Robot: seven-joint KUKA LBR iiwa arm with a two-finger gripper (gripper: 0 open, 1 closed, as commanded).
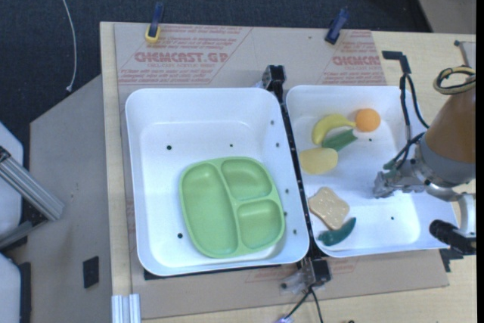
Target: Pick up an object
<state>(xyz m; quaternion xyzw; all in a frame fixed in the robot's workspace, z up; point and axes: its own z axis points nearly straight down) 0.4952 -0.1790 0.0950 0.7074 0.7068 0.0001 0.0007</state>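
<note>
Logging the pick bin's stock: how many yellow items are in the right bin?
2: a banana near the far wall, and a yellow fruit just below it. None appears hidden.

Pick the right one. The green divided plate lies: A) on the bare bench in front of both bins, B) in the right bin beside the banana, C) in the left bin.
C: the green divided plate rests flat on the floor of the left bin, while the banana is in the right bin.

bins: two, white (144, 117) (302, 98)
green tray: one (231, 204)
food items: six
clamps: two, blue (155, 20) (336, 25)
</note>
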